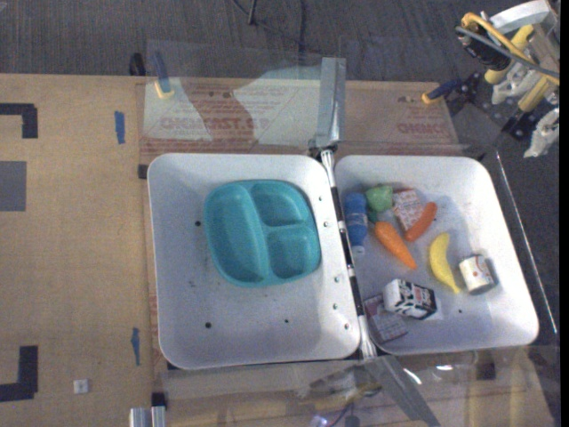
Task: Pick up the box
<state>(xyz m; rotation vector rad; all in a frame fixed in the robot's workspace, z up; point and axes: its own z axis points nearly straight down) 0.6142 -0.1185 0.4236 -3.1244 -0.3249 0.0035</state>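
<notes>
Item: box [411,299], black-and-white, lying in your right bin [498,194] (front part, near the banana [442,262]). Status: not lifted. Arm [516,38] well apart; you cannot tell the jaws' state. Approach, grasp and lift all remain.

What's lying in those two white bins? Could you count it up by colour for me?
Teal: 1, divided plate
Orange: 2, carrots
Yellow: 1, banana
Green: 1, small item
Blue: 1, small item
Mostly white or printed: 3, carton, box, can
Total: 9
</notes>
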